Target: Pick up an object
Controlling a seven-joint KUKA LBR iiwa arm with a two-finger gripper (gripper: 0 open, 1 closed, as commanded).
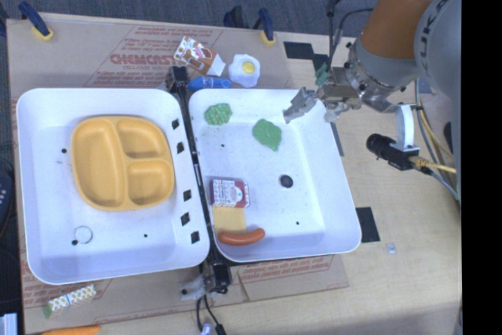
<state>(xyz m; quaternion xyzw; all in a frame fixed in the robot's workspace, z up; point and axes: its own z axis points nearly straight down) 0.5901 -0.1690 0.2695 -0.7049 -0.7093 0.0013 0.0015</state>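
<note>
Two glossy white bins (47, 161); yellow compartment tray (121, 162) (smooth plastic) left.

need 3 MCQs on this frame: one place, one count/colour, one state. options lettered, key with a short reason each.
1. Where is the yellow tray?
A. in the left bin
B. in the right bin
C. on the bench behind the bins

2. How many green items lie in the right bin?
A. none
B. two
C. four

3. How is the hot dog placed?
A. between the gripper's fingers
B. lying by the right bin's near edge
C. on the yellow tray

Key:
1 A: the tray sits flat in the left bin.
2 B: one green piece near the far left corner, another green piece toward the middle.
3 B: it lies by the near wall, just below the cheese slice, far from the gripper, which is over the bin's far right part.
</note>
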